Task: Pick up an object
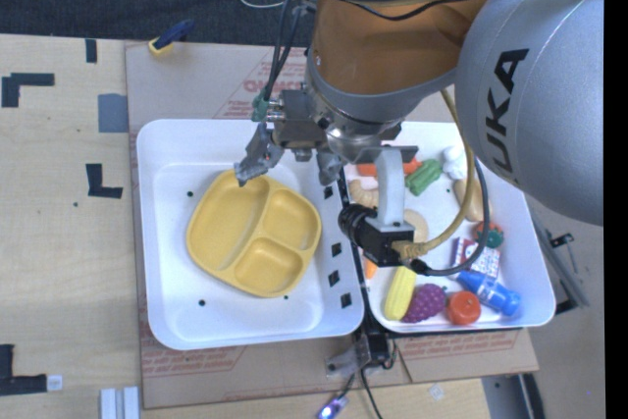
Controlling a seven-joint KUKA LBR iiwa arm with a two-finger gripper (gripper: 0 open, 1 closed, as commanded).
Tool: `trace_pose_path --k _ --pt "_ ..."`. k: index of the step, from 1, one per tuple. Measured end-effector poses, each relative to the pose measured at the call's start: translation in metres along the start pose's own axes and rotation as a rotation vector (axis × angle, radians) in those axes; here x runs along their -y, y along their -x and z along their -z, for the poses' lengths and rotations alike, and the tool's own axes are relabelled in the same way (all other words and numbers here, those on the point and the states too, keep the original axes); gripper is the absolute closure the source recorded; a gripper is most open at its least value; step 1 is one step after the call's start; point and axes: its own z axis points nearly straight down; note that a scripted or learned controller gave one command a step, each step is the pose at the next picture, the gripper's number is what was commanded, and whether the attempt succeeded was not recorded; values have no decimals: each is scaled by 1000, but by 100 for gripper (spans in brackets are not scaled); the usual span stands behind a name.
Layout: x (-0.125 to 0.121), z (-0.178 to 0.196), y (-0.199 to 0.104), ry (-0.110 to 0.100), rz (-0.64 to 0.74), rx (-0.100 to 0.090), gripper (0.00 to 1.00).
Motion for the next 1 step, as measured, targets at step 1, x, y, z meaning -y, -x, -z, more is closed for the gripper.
trace_pose_path --k 1 --pt "0 8 3 -4 -3 4 100"
